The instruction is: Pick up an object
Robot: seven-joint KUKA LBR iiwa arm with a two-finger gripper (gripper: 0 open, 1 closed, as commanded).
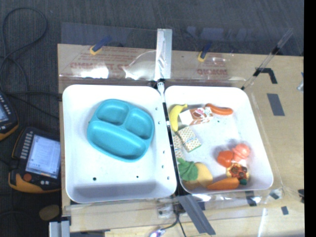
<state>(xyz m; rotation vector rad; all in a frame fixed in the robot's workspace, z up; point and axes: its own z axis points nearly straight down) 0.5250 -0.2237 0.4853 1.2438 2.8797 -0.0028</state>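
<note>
While no single object is marked out for picking, the loose pieces all lie in the right bin (256, 132), itself at three o'clock of the frame. At its twelve o'clock edge a banana (175, 115) lies beside a small printed packet (196, 115) and an orange sausage (219, 110). Near the middle sits a patterned block (189, 138). At four o'clock rest a red tomato (226, 158) and a pale pink piece (242, 151); at six o'clock a green leafy piece (186, 170) touches a yellow piece (203, 172), with a carrot (223, 184) along the near wall. At nine o'clock, the left bin (79, 142) holds a blue divided plate (121, 129). Both bins stand on the table (286, 147). A handheld controller (37, 159) lies on the floor.
</note>
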